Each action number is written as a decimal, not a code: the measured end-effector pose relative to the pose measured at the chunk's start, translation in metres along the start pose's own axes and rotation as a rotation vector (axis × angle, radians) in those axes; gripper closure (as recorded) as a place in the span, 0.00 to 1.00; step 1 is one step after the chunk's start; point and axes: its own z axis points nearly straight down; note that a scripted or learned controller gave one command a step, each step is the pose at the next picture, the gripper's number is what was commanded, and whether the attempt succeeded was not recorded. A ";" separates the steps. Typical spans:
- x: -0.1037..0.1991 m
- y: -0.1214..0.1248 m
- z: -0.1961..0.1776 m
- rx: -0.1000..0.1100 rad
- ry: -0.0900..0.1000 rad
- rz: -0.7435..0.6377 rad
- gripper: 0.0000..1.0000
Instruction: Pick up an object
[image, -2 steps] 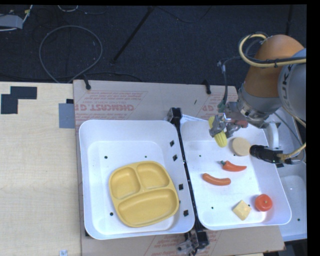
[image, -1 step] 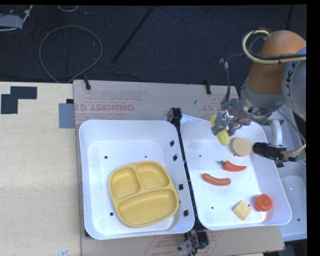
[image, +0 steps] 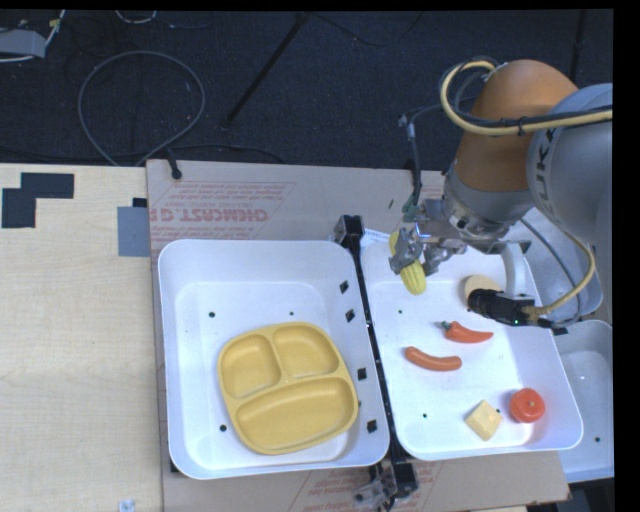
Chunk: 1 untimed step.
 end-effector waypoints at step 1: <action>0.053 0.007 -0.006 -0.002 0.000 0.000 1.00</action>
